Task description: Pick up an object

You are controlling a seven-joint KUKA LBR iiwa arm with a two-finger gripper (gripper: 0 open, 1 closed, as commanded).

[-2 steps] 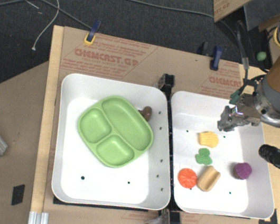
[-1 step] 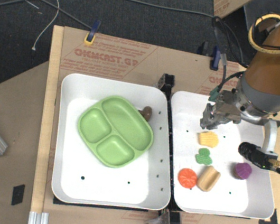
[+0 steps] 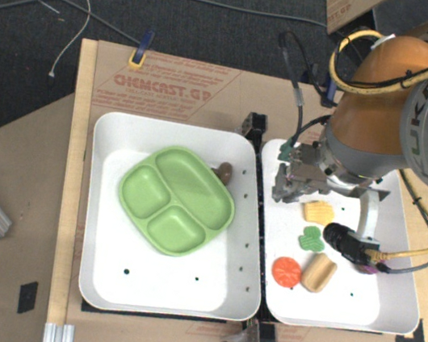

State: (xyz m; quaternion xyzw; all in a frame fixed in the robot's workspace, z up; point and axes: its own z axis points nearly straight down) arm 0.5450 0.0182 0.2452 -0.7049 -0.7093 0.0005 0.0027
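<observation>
In the right bin [image 3: 387,307] lie a yellow block [image 3: 319,212], a small green clover-shaped piece [image 3: 311,240], an orange-red round fruit [image 3: 287,272] and a tan cylinder [image 3: 319,273]. My gripper [image 3: 289,189] hangs low over the bin's upper left part, just left of the yellow block and apart from it. I see nothing held in it. The orange wrist band [image 3: 384,90] rises above it and hides the bin's back edge.
The left bin [image 3: 100,261] holds a green divided plate [image 3: 178,199] with a small brown object [image 3: 224,173] at its upper right rim. A black plug on a yellow cable [image 3: 346,243] hangs over the right bin beside the green piece. Cardboard lies under both bins.
</observation>
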